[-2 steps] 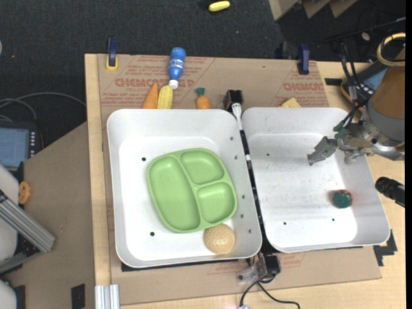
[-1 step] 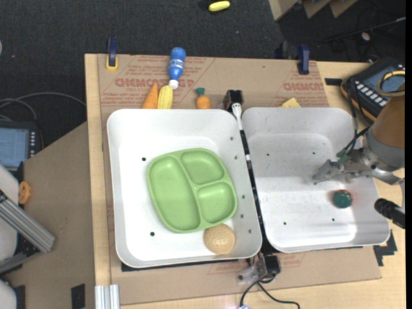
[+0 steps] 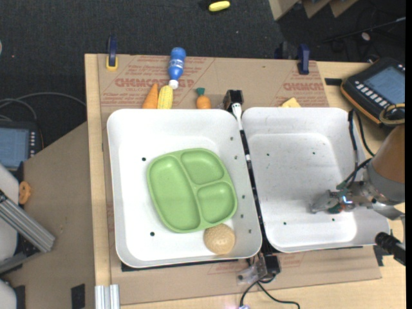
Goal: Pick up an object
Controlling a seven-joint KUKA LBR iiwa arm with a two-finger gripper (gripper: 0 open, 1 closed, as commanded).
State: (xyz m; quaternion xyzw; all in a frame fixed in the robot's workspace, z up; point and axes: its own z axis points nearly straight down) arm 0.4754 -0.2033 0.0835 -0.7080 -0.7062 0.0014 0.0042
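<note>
Two white bins sat side by side on the table [image 3: 96, 172]. From the right, the arm [image 3: 393, 166] reached low into the right bin [image 3: 290, 172], its pincer [image 3: 322, 203] pointing left just above that bin's floor near the front right corner; whether it was apart or together could not be told. A green tray [image 3: 191, 188] lay in the left bin [image 3: 129, 147], with a tan ball [image 3: 219, 239] touching the tray's front edge. Toy vegetables [image 3: 161, 97] and a small bottle [image 3: 176, 64] lay on the table behind the left bin.
</note>
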